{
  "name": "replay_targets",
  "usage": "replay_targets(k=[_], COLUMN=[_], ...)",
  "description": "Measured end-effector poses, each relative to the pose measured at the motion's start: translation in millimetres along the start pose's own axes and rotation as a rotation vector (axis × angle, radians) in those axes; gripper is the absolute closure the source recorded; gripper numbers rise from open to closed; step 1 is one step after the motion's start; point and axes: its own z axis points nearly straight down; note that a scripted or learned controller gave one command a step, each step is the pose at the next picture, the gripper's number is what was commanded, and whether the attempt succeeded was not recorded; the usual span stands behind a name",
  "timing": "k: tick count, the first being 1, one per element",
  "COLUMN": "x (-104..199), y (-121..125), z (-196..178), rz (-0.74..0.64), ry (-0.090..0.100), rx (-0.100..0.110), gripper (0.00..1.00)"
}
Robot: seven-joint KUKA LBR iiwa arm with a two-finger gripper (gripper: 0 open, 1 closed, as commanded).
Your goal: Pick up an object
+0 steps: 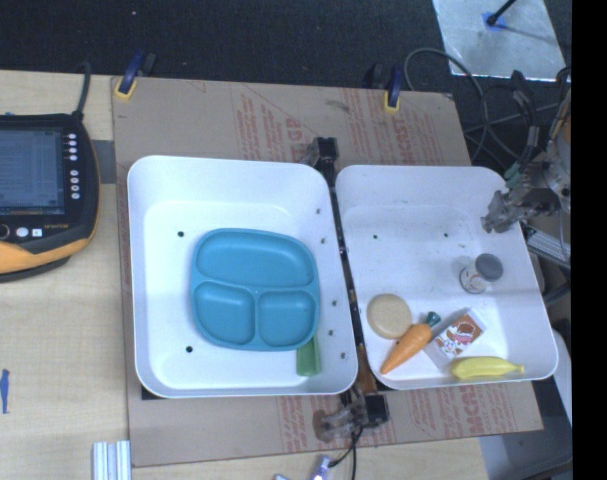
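I see the desk (43, 368) bearing two bins; the left bin (153, 268) holds a blue plate (253, 288). The right bin (413, 208) holds a carrot (407, 347), a banana (486, 369) and a packet (457, 334) whose print I cannot read. The gripper (503, 208) sits at the right edge, cut off; I cannot tell its fingers' state.

Hand (503, 211) blurred, fingers indistinct.

Bright, even overhead light washes the two white bins (233, 183) nearly flat, with soft shadows along their inner walls. The blue divided plate (254, 289) reads crisp; the floor above stays dark, and detail is slightly soft throughout
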Motion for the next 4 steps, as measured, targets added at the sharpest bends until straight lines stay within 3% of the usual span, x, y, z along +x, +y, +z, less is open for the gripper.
replay_targets(k=[1, 2, 3, 4], x=[0, -1, -1, -2], y=[0, -24, -109, -108], z=[0, 29, 58, 48], rz=[0.000, 0.000, 0.000, -0.004], ry=[0.000, 0.000, 0.001, -0.001], rx=[0.000, 0.002, 0.002, 0.002], gripper=[0.00, 0.00, 0.00, 1.00])
